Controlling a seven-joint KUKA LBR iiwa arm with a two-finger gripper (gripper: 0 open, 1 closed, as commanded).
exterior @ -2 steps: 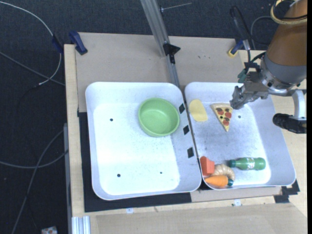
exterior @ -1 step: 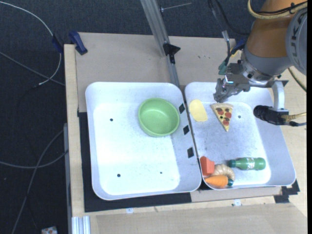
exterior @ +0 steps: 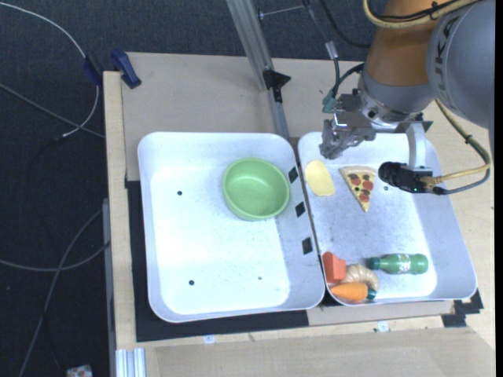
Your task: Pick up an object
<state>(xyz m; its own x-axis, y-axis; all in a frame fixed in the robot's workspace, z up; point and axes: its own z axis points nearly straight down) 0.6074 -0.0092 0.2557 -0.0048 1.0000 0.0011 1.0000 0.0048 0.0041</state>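
Note:
In the right bin point(exterior: 409, 226) lie a pale yellow rounded piece point(exterior: 319, 177), a pizza slice point(exterior: 360, 185), a green bottle point(exterior: 401, 264) on its side, and a cluster of an orange-red block point(exterior: 334, 267), a tan piece point(exterior: 361, 275) and an orange carrot-like piece point(exterior: 350, 292) at the front left corner. A green bowl point(exterior: 255, 188) stands in the left bin point(exterior: 196, 250). My gripper point(exterior: 336, 149) hangs over the right bin's back left corner, just above and behind the yellow piece, with nothing visible between its fingers.
A slanted metal pole point(exterior: 255, 45) rises behind the bins. A black camera-like unit point(exterior: 405, 177) sticks out from the wrist over the right bin's back. Cables trail over the dark floor at left. A blue clamp point(exterior: 124, 67) sits at the bench's back left corner.

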